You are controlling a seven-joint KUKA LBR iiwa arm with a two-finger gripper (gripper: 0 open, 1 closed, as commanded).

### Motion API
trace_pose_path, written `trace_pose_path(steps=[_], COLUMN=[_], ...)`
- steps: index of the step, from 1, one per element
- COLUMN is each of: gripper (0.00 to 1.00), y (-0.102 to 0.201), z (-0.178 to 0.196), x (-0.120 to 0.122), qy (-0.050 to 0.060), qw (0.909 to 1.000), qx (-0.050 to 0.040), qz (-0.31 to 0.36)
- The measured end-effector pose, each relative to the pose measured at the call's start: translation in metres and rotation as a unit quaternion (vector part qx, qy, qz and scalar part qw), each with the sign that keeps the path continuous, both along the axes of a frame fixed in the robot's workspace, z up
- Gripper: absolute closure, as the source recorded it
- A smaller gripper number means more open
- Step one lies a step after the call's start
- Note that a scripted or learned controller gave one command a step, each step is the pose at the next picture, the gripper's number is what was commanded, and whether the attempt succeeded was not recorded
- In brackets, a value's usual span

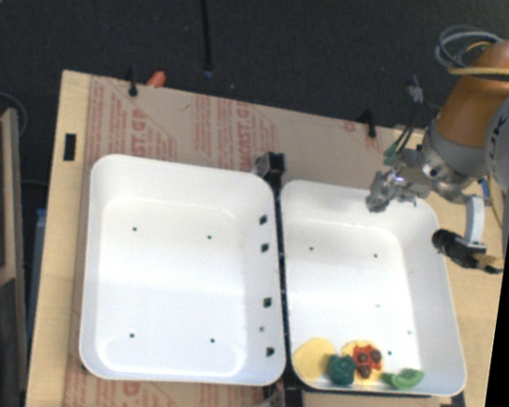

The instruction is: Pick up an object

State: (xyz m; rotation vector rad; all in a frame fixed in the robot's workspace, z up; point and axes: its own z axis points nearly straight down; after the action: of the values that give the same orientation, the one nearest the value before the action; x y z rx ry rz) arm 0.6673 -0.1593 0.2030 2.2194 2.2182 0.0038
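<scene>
The robot arm (479, 99) is reaching in from the right, and its gripper (383, 196) is hanging over the far edge of the right bin (434, 272). The gripper looks small and a bit blurry from here, so I cannot tell how its tips are standing, but nothing is sitting in it. The things to pick from are lying all together in the near corner of that same bin: a yellow toy (312, 356), a dark green toy (339, 370), a red and yellow toy (365, 358) and a light green toy (407, 378). They are touching or just beside each other, pressed up near the front wall. The left bin (119, 225) is sitting next to it with a black strip between them. I think the picking is only just starting, because the gripper is well apart from the toys. Next it needs to be travelling across the bin toward the near corner, choosing one toy, and going down over it. That may be tricky, since the toys are crowded together and close to the wall.
</scene>
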Motion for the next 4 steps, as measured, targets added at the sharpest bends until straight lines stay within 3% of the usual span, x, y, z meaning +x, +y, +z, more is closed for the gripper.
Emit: trace_pose_path(steps=[1,4], gripper=[1.00,1.00], y=[-0.001,0.135], z=[0.034,0.061], x=[0.000,-0.061], qy=[0.000,0.002], qw=[1.0000,1.0000], qx=[0.0001,0.0008], qz=[0.000,0.002])
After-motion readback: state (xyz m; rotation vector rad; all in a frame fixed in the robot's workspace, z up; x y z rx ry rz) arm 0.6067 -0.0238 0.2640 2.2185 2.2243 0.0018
